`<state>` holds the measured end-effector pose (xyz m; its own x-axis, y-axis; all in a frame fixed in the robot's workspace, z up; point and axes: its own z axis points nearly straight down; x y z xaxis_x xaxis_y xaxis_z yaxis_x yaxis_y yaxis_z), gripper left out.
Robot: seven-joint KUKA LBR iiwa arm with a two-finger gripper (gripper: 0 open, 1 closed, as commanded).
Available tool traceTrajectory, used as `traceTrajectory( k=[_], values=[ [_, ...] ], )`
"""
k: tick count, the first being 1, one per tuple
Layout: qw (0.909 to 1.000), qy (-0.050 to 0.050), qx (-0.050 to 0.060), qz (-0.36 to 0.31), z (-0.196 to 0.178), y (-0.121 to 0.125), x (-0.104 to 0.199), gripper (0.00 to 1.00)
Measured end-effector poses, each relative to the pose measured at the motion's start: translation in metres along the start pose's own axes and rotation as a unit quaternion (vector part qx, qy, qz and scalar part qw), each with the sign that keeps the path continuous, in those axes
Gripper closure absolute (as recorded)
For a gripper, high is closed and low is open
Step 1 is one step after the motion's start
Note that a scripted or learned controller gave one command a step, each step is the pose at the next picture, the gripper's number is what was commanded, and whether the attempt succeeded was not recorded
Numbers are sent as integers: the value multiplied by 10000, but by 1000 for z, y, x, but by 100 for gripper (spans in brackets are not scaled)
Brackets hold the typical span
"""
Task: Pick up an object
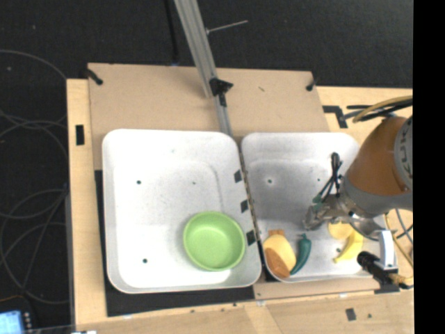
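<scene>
Risk of grabbing nothing in the crowded right bin (292, 152).
I am hovering my end effector (318, 214), its opening too blurred to tell, near the green pepper (304, 252), orange piece (279, 255) and banana (348, 245); closing between them, I am likely missing all three.

A light brown surface (160, 96) is carrying two shallow white bins, sitting side by side and touching along their inner edges. The left bin (153, 172) and the right bin (285, 158) are lying flat on a tan board covering the surface's middle.
</scene>
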<state>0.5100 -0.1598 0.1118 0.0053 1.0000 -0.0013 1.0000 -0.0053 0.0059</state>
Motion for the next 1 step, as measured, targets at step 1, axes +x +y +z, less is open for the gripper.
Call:
traceTrajectory(
  k=[1],
  values=[
    [10000, 5, 19, -38, -43, 8, -2, 100]
  ],
)
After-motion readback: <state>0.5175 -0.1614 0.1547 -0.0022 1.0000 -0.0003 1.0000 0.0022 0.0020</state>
